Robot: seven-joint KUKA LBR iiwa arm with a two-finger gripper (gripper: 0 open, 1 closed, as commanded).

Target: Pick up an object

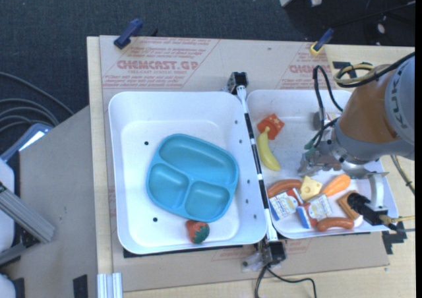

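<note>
in the camera view, the arm [369, 119] reached in from the right over the right bin [290, 102], and its jaws [315, 162] hung low above that bin's floor; whether they stood wide or narrow could not be told, and nothing showed between them. taking the cheese wedge [311, 188] as landmark, the jaws sat just above it in the picture, so it was the likeliest pick, lying toward the bin's near rim from the jaws. the carrot [336, 184] lay just right of the cheese wedge, long axis slanted; the banana [266, 151] lay up-left of it, long axis roughly along the divider.
</note>
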